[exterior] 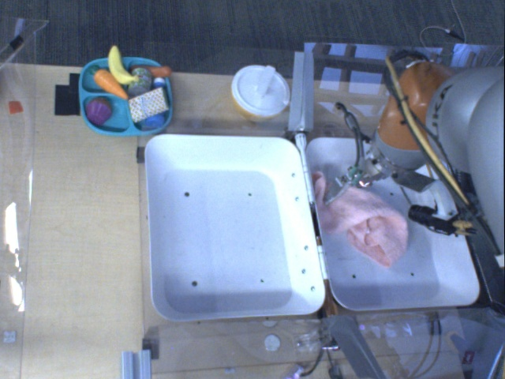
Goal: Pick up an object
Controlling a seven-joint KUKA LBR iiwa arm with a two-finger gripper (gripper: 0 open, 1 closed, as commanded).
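Two white bins [229, 227], one pink cloth [367, 223] (right bin).

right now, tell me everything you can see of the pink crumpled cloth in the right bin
The pink crumpled cloth looks soft and thin, bunched into a wrinkled heap with folds across its top. It lies on the floor of the right white bin, in its left half, with a narrow strip trailing up along the left wall. The gripper is at its upper edge; a grasp cannot be judged.

text: none legible | labels: none | numbers: none | signs: none
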